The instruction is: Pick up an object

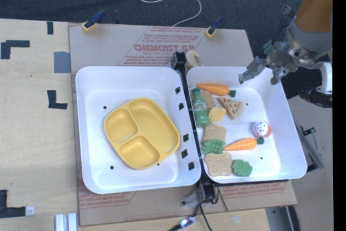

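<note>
Over right bin's (281,116) far right corner, in camera view, we see pincer (260,72) hovering with fingers spread wide, gripping nothing. Toy food crowds that bin's left half; nearest is carrot (213,88) by far edge. We judge approach step in hand; next move calls for descent over carrot, then closing.

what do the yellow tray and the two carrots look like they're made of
Yellow tray: likely moulded plastic, with a smooth, even colour and rounded compartments. Both carrots: probably toy plastic or rubber, uniform orange with a slight sheen; too small to tell which.
</note>
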Controlling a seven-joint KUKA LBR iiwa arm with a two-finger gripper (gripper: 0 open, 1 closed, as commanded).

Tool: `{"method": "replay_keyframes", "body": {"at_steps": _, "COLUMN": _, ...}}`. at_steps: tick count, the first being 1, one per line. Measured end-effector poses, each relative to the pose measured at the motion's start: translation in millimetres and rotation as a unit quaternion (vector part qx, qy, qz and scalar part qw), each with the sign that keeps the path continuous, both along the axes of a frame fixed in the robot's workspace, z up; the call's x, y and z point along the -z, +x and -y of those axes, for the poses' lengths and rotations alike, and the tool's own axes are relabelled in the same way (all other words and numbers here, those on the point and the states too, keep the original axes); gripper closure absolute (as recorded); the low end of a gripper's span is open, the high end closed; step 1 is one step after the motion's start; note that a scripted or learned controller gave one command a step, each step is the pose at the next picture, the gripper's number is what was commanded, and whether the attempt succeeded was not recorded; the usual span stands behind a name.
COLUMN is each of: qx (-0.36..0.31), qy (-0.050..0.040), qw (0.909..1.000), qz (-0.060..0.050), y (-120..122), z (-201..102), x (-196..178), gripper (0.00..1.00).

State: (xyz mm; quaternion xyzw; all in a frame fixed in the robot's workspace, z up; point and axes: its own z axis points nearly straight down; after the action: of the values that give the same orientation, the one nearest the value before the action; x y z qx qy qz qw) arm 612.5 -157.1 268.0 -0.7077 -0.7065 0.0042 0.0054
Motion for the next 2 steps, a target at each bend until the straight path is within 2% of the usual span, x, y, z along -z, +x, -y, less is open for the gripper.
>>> {"method": "replay_keyframes", "body": {"at_steps": 1, "qx": -0.001, "qy": -0.0009, "qw": 1.0, "qz": 0.005, "y": 1.7, "z": -0.2, "x": -6.6, "gripper": 0.0}}
{"method": "replay_keyframes", "body": {"at_steps": 2, "qx": -0.002, "qy": -0.0008, "qw": 1.0, "qz": 0.003, "y": 10.7, "z": 1.6, "x": 50.2, "gripper": 0.0}}
